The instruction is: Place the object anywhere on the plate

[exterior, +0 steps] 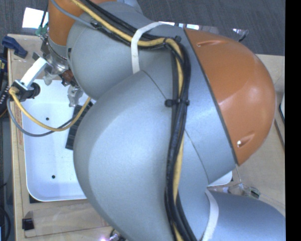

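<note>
Nearest, my rounded grey arm (140, 154) hides much of the bench, so I cannot tell where the object or plate lies. Beside it, a dark flat strip (71, 133) rests in the glossy white left bin (37, 154). Farther off, my gripper (72, 98) hangs over that bin, open or closed I cannot tell; I judge this the reaching step, with locating and grasping the object next.

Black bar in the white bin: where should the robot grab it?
Likely near the lower end of the black bar, pinched across its narrow width, coming from above on its uncovered side. It looks long, thin and slanted in the white bin, and the grey arm hides its right edge.
</note>
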Tool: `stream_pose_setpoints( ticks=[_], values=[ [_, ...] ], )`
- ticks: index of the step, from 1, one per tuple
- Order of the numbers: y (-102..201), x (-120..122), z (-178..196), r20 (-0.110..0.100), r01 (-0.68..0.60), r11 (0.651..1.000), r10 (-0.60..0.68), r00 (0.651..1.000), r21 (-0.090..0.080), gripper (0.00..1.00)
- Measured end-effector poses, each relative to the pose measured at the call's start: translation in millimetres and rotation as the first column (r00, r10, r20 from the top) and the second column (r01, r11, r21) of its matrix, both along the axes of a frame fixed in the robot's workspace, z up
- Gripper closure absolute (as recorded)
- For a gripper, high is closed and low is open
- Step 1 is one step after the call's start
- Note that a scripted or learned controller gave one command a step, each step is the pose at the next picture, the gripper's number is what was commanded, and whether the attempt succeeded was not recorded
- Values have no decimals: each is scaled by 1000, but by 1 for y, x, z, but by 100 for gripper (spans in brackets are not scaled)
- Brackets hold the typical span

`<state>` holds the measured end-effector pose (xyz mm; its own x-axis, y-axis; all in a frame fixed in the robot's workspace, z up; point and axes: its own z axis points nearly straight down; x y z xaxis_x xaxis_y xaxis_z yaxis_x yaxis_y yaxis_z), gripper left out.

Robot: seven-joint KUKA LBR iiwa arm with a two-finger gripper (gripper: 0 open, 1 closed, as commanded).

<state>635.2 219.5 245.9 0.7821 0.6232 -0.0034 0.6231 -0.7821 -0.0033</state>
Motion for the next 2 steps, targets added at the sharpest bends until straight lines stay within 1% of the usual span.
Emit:
stream_pose_setpoints(
  ticks=[1, 2],
  values=[
    [-43, 5, -1, -5, -183, 983, 183, 983, 2, 0],
    [-24, -8, 7, -9, -151, 989, 151, 988, 3, 0]
  ],
)
